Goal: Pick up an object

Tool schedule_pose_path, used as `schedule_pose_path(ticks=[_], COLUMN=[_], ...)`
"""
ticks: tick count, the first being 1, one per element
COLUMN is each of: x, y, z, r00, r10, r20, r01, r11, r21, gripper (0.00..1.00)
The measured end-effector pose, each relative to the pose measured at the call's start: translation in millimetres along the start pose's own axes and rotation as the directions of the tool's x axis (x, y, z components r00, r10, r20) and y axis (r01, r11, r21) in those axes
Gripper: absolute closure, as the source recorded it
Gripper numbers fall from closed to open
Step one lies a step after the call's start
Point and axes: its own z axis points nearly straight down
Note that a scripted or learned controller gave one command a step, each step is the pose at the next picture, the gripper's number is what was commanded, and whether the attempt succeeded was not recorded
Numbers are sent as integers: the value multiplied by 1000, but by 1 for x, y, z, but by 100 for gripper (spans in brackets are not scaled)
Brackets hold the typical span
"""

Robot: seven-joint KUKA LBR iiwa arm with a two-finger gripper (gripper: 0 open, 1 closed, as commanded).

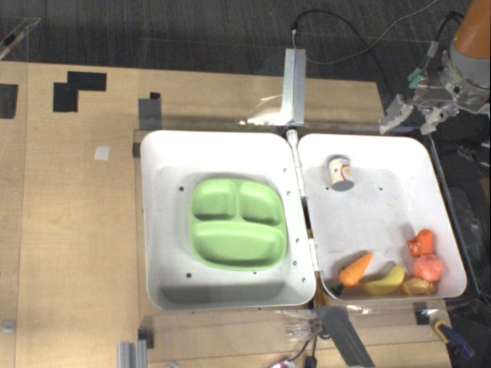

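A green tray fills the left bin; the right bin holds a cup far-left and toys clustered near-right. The gripper, empty with fingers spread, hovers beyond the bin's far-right corner. The lone cup looks the easiest target: centre above it, then descend straight.

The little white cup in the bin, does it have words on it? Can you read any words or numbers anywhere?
No text can be read anywhere in this view.
Cup in the right bin: it has an orange and dark mark, too small and blurred to read.
Green tray in the left bin: no words.
Black squares on the bench: plain shapes, no letters.
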Motion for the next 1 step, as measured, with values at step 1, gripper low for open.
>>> schedule_pose_path(ticks=[1], x=[70], y=[16], z=[95], r00=[999], r10=[48], r20=[-1], r01=[-48], r11=[999], r21=[1], gripper=[0])
